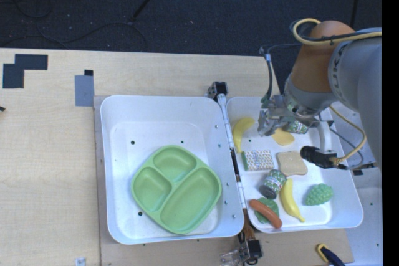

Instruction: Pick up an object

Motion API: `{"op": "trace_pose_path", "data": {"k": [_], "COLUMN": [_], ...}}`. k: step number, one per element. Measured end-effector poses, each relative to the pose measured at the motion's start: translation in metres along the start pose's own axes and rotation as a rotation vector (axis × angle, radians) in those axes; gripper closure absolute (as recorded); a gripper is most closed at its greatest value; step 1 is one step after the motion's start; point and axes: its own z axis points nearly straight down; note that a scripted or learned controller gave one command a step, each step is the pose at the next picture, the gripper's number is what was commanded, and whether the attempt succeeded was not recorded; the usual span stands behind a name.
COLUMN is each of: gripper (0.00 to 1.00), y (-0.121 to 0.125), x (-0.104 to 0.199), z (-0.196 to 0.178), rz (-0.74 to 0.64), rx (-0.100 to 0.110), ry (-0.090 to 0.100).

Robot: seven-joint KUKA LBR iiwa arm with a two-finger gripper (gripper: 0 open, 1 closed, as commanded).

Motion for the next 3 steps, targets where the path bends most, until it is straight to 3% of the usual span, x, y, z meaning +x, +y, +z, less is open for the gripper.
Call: {"op": "trace_pose_path", "data": {"k": [1, 2, 3], "gripper": [0.00, 0.00, 0.00], "y": [0.000, 0.017, 0.017], "x": [-0.001, -0.051, -0.114], "z": [0.000, 0.051, 0.052], "rz": [0.001, 0.002, 0.002], "rx": [0.000, -0.004, -0.002], "ry": [0.000, -0.003, -0.002]}}
